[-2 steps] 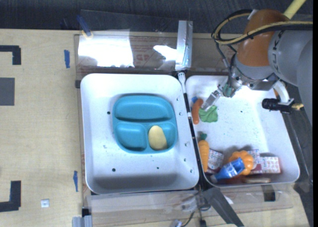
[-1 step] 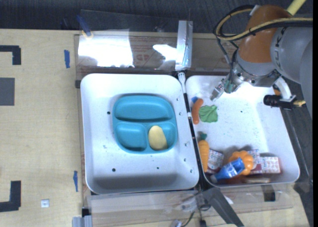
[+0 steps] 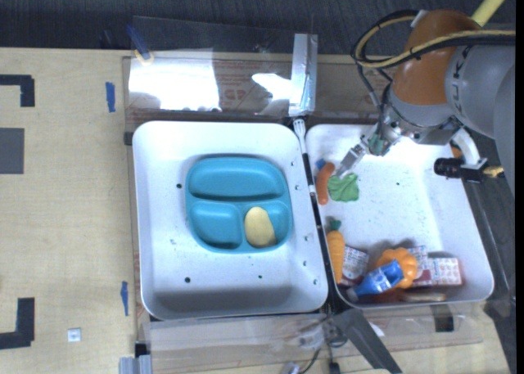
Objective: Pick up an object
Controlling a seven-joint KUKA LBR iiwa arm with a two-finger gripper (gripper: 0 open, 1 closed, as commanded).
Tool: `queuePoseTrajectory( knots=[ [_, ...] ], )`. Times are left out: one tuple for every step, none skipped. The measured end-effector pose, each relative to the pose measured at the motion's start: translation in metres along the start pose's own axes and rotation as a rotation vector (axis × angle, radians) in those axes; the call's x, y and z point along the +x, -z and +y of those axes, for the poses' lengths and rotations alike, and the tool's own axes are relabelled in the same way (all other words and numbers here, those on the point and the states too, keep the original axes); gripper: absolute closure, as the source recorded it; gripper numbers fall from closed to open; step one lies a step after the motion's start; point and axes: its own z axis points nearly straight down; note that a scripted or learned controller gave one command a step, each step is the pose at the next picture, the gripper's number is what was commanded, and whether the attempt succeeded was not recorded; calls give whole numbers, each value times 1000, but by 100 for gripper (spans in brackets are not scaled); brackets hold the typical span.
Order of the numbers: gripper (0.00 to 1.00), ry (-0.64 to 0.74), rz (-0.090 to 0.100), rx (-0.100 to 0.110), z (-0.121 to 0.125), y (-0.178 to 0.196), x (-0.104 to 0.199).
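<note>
My gripper (image 3: 354,159) hangs over the upper left part of the right bin (image 3: 422,200), coming down from the grey arm with its orange band at the top right. Just below its tip lies a green leafy toy (image 3: 345,188), with a small orange piece (image 3: 325,182) beside it against the bin's left wall. Nothing shows in the gripper. Along the bin's front lie an orange carrot (image 3: 336,250), a white packet (image 3: 354,263), a blue bottle (image 3: 380,281) with an orange item (image 3: 399,261) on it, and a red and white packet (image 3: 443,270).
The left bin (image 3: 155,225) bears a blue divided plate (image 3: 233,196) with a yellow oval object (image 3: 259,226) in its lower right compartment. A raised rim separates the two bins. A clear panel stands behind the left bin, and black cables loop over the arm.
</note>
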Motion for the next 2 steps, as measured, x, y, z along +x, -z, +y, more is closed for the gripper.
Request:
queuePoseTrajectory(
  knots=[
    [0, -18, 5, 0, -5, -21, 2],
    [100, -15, -8, -15, -1, -7, 0]
  ],
)
